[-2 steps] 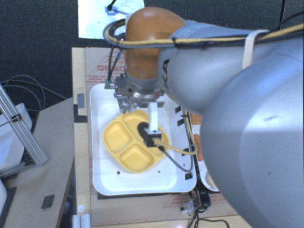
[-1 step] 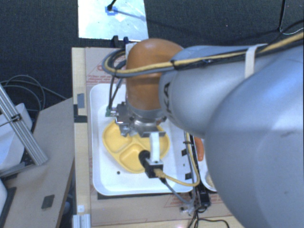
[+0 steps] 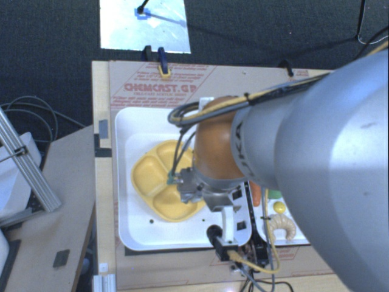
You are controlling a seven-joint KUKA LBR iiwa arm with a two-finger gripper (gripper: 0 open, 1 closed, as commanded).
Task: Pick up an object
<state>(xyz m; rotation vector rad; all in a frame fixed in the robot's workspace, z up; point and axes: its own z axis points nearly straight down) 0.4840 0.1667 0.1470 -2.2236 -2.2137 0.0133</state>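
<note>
Camera view, we see grey arm's gripper (image 3: 193,190) over yellow lobed plastic dish (image 3: 159,178) in left white bin (image 3: 124,163), grip state we cannot tell.

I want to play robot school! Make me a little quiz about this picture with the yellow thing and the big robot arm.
1. True or false: the yellow sectioned plate lies in the left bin.
2. Which colour is the band above the arm's wrist? A green, B orange, C blue.
3. Fill in: the tan croissant-shaped toy lies in the ____ bin.

Key: 1 true. 2 B. 3 right.
</note>
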